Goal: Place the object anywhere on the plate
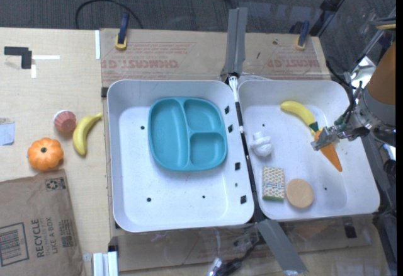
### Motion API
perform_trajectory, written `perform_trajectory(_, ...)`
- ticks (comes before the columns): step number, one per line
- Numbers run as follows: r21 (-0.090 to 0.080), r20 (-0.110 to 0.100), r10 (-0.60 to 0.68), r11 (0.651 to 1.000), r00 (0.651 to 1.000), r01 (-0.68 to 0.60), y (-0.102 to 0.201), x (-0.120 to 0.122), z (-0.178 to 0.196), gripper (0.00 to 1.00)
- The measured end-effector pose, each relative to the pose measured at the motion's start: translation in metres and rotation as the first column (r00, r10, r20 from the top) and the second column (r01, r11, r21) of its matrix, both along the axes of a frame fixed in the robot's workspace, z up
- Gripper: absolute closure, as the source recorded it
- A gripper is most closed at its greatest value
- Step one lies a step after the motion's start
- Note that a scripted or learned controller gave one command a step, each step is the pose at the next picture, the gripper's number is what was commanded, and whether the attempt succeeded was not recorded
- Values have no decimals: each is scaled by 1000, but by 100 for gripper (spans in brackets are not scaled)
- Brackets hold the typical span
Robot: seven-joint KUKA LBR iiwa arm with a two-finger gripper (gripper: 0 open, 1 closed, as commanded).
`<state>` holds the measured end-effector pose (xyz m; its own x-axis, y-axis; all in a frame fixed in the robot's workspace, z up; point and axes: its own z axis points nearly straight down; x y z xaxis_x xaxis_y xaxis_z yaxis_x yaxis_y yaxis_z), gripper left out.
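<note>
Two white bins side by side: left bin [126, 161], right bin [359, 196]. One teal plate [187, 133] with three compartments sits in the left bin, toward its far half, nothing on it. Right bin has five things: one banana [297, 111] far centre, one orange carrot [331, 154] right of centre, one small white object [261, 144] near the left wall, one green-and-white patterned packet [273, 183] near side, one tan round disc [300, 193] just beside the packet on its right. Gripper [322, 135] is down at the carrot's far end, touching it, right next to the banana's tip; can't tell whether it is open or closed, or gripping anything. Arm comes in from the right.

Outside the bins, on the wooden bench [50, 73] to the left: a second banana [84, 133], one pinkish cupcake-like item [65, 121] touching it, one small pumpkin [45, 154], one cardboard box [38, 224] printed RECYCLE. Cardboard sheet under the bins' far edge, two clamps on it. Dark carpet floor beyond, with a cable and tripod legs.
</note>
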<state>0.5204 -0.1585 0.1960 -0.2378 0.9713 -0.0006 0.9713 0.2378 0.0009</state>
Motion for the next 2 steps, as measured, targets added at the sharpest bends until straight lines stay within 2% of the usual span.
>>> perform_trajectory(1,-1,-3,-76,997,997,76,71,41,7,100)
perform_trajectory(2,-1,-3,-61,998,998,61,133,80,-6,100)
